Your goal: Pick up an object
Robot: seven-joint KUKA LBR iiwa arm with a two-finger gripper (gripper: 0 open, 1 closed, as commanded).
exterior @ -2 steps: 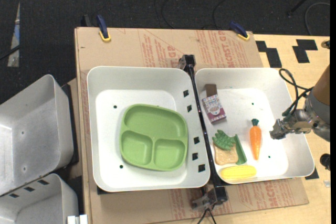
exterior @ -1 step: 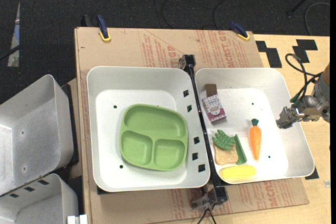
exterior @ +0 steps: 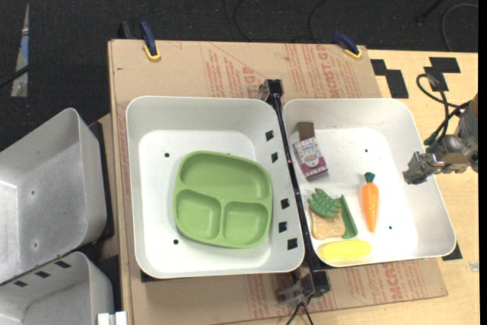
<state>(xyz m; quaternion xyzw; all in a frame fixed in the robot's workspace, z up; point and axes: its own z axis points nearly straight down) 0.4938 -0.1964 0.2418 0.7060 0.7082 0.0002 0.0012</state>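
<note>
Divided plate (exterior: pixel 224 199) sits in the left bin (exterior: pixel 144 125). Right bin (exterior: pixel 403 118) has the carton (exterior: pixel 310 157) behind the toast (exterior: pixel 329 227), carrot (exterior: pixel 370 201) right of those, corn (exterior: pixel 346 250) up front.

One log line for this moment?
gripper: over right bin's right rim, nothing visibly held | carrot: lying in right bin | green tray: left bin

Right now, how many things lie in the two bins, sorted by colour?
Green: 2, a divided plate and a leafy vegetable toy
Orange: 1, a carrot
Yellow: 1, a yellow piece
Tan: 1, a toast slice
Purple and brown: 1, a small packet
Total: 6
</note>
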